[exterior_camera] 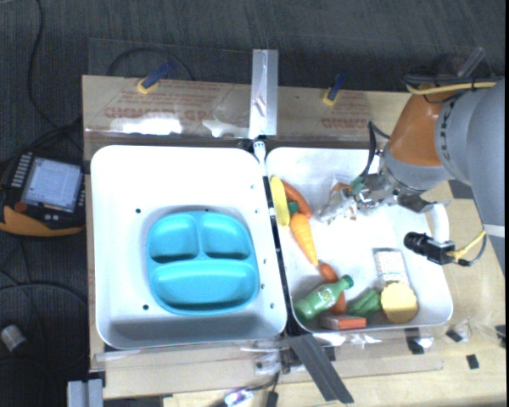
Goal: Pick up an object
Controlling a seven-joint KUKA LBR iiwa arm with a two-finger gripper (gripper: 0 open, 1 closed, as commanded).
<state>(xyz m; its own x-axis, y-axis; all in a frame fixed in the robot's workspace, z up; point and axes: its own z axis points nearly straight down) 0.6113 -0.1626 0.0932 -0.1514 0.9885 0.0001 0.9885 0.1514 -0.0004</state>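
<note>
Nothing is being carried yet — the gripper (pixel 343 200) is being held low in the right bin (pixel 424 236), near the carrot (pixel 304 237); jaw state cannot be told.

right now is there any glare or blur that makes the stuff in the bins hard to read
In the camera view, the light is even and soft, with faint shadows. Glare washes out the white walls of the right bin and the clear tape behind the bins. The gripper looks smeared and indistinct, while the blue tray and the orange carrot read sharply.
</note>
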